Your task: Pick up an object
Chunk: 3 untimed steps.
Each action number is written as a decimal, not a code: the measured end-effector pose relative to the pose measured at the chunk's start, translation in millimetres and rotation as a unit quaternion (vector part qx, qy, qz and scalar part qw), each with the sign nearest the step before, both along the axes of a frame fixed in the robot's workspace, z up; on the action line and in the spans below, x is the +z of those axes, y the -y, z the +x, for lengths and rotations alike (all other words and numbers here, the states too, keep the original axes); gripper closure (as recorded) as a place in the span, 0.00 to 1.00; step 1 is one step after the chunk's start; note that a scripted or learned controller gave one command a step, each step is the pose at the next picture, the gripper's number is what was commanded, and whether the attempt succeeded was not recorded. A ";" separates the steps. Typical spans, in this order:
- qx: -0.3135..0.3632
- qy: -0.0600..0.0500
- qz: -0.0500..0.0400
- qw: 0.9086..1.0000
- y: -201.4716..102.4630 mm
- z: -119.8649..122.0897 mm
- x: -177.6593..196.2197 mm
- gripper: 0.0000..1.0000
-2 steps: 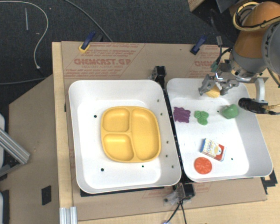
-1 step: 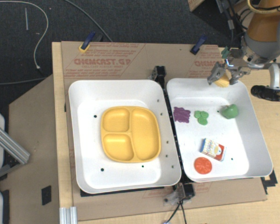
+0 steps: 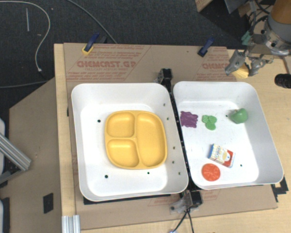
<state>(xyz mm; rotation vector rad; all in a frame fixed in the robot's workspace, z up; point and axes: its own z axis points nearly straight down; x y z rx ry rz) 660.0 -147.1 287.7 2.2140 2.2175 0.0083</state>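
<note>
Claw (image 3: 246, 66): upper right, above the right bin's (image 3: 262, 176) far rim; we see its fingers spread, grasping nothing.
Yellow tray (image 3: 135, 139): left bin (image 3: 87, 130).

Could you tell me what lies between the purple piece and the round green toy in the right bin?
In the camera view, a smaller green piece lies between the purple piece and the round green toy, on the right bin floor.

Even bright light, perhaps slightly soft.
</note>
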 end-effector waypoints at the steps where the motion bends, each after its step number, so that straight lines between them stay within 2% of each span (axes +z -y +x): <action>1: 0.002 -0.006 0.002 1.000 -48.9 -14.2 0.6 1.00; 2: 0.002 -0.007 0.002 1.000 -105.5 -39.2 -9.5 1.00; 3: 0.001 -0.006 0.002 1.000 -149.9 -51.9 -14.5 1.00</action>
